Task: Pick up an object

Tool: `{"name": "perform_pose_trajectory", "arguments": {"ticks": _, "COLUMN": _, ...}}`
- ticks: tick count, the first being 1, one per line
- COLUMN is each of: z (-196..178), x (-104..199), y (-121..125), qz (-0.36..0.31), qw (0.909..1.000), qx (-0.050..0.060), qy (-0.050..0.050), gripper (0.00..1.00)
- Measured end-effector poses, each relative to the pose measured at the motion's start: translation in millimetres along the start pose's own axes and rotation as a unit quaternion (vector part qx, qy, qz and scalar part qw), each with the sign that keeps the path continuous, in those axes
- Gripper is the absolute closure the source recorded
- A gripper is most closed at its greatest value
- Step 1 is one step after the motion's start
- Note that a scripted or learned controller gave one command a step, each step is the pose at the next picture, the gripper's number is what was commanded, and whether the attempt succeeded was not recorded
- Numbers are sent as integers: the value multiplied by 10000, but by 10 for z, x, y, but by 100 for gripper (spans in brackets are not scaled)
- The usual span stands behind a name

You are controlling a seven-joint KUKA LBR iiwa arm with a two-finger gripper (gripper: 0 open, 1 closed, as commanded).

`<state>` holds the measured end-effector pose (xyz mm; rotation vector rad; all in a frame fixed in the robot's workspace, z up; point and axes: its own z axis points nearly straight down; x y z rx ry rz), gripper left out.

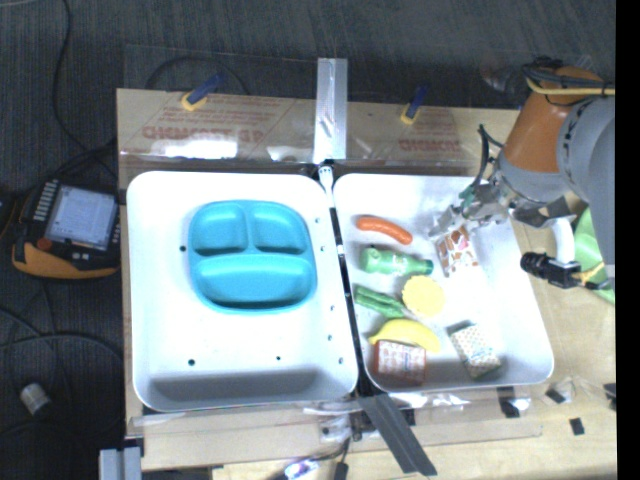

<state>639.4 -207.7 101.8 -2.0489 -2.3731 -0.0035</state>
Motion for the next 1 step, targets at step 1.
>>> {"name": "perform_pose_trajectory", "arguments": {"ticks": 1, "z": -1097, "x": -136, "y": -192, "qz": 2028, "qw": 9792, "qx": 10, "qy": -45, "gripper": 100}}
